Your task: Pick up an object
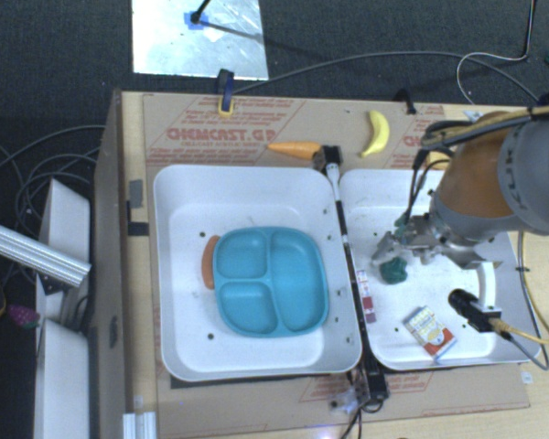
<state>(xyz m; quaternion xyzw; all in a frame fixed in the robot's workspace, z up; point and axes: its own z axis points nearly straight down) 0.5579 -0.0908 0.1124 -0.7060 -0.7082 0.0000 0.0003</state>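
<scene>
Camera view: fingers (391, 251) above green object (394, 270)

One camera sits high above the bench (256, 126) and looks down at a slant. It is far enough away to see both white bins, the left bin (178, 245) and the right bin (375, 190), side by side. The arm (494, 181) comes in from the right side.
</scene>
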